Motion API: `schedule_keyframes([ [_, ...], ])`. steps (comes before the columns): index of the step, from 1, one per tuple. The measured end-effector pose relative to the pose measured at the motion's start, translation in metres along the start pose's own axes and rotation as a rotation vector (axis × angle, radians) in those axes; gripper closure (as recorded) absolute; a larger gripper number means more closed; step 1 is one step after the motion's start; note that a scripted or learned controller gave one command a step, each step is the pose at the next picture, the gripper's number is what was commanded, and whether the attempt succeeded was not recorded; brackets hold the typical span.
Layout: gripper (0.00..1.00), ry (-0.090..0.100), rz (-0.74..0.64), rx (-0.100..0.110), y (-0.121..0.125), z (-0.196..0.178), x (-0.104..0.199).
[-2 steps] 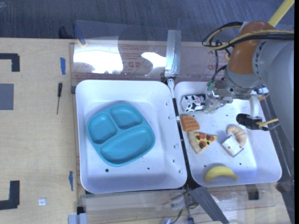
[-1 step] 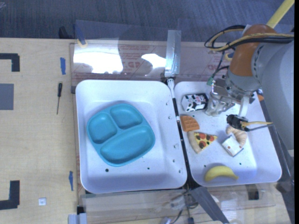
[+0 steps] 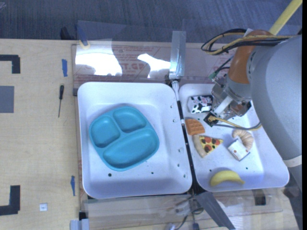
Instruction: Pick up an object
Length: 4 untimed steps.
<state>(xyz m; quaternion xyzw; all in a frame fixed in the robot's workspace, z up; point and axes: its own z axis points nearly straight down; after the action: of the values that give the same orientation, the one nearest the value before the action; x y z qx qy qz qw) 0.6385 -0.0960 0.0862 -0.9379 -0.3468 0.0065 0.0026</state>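
The right bin point(image 3: 273, 176) holds several toy foods. A black-and-white cow-patterned piece point(image 3: 199, 103) lies at its back left. In front of it are an orange waffle-like piece point(image 3: 194, 126) and a pizza slice point(image 3: 207, 144). A croissant point(image 3: 243, 138) and a small white block point(image 3: 238, 151) lie to the right, and a yellow banana point(image 3: 226, 177) sits near the front wall. My gripper point(image 3: 222, 109) hangs low over the back of this bin, just right of the cow-patterned piece and above the waffle piece. Nothing shows between its fingers.
The left bin point(image 3: 91, 176) holds a blue divided plate point(image 3: 123, 137). A metal post point(image 3: 177, 56) stands behind the seam between the bins. A small screwdriver point(image 3: 60, 98) lies on the wooden bench at the left. The arm's grey body covers the right bin's back right corner.
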Motion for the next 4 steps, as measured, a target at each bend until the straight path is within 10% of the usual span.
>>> schedule_keyframes([
  [1, 1.0, 0.013, 0.505, -0.008, 0.032, 0.0, -0.039],
  [2, 1.0, 0.016, 0.503, -0.007, 0.043, -0.029, -0.012],
  [3, 1.0, 0.015, 0.326, -0.012, 0.047, -0.094, -0.034],
  [4, 1.0, 0.008, -0.019, -0.005, 0.078, -0.068, -0.075],
])
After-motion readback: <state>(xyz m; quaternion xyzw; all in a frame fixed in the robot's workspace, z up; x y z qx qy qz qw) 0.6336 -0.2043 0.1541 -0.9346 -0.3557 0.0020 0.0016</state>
